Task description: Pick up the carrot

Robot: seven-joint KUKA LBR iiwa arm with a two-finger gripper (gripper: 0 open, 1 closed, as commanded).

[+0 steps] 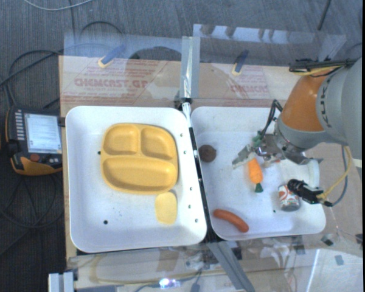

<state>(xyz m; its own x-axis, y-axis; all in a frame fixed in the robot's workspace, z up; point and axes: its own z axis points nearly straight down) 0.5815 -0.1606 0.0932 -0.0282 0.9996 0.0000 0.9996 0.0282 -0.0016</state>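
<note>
Carrot (255,171): small, orange, green tip pointing down-view, lying in the right bin (231,126). My gripper (255,152) sat just above its upper end; how far my fingers stood apart I could not tell. Same bin: brown ball (207,153) near the left wall, sausage (231,220) at the front, small can (288,198) right. Left bin (85,224): yellow divided tray (140,157), pale yellow piece (166,207) just below it.

Two white bins, left (79,181) and right (231,126); one yellow divided tray (140,157), one yellow disc (166,207), one carrot (255,171), one sausage (231,220), one brown ball (207,153), one small can (288,198)
</note>
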